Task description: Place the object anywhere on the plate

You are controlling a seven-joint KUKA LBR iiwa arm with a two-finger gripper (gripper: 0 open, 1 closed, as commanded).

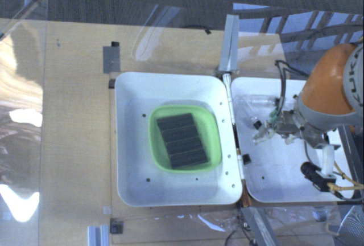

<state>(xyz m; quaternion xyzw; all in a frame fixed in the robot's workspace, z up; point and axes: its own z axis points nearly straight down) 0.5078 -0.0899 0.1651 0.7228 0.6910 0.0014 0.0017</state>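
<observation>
Object on the plate in the left bin; arm over the right bin.

The dark ribbed slab, which I take to be the task's object, lies inside the green plate, which sits in the left bin. The slab's long axis runs from upper left to lower right, slightly tilted against the bin's sides. The gripper is over the right bin, across the wall between the bins, so the slab lies well to its left in the view. Whether the jaws are open or closed I cannot tell; clutter and glare hide them, and nothing can be seen held. Judging by how things lie, the placing looks already met, and the arm would only need to pull clear to the right.
</observation>
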